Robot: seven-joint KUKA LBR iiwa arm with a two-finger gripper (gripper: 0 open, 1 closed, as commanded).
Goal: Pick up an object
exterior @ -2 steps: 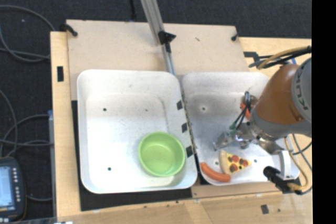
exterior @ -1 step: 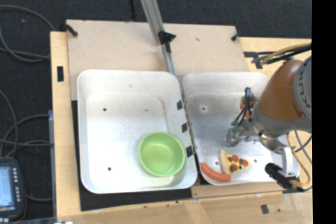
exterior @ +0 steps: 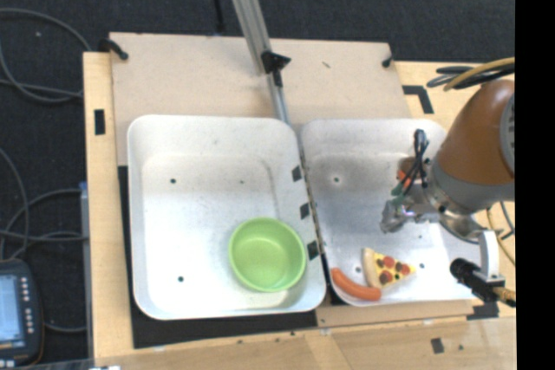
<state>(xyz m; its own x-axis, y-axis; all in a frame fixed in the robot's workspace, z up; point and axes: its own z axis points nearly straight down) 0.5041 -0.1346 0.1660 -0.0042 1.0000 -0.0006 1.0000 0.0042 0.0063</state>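
A green bowl (exterior: pixel 267 253) sits in the left bin (exterior: pixel 173 152) near its front right corner. In the right bin (exterior: pixel 347 152), a toy pizza slice (exterior: pixel 385 267) lies near the front edge, with an orange-red sausage (exterior: pixel 355 285) just left of and below it. My gripper (exterior: pixel 395 217) hangs over the right bin's middle right, a little above and behind the pizza slice, with nothing seen between its fingers. The arm's orange band (exterior: pixel 481 130) rises to the right of it.
A slanted aluminium pole (exterior: pixel 251 22) runs from the top of the view down to the seam between the bins. Cables lie on the dark floor at left. The bench's wooden edge frames both bins.
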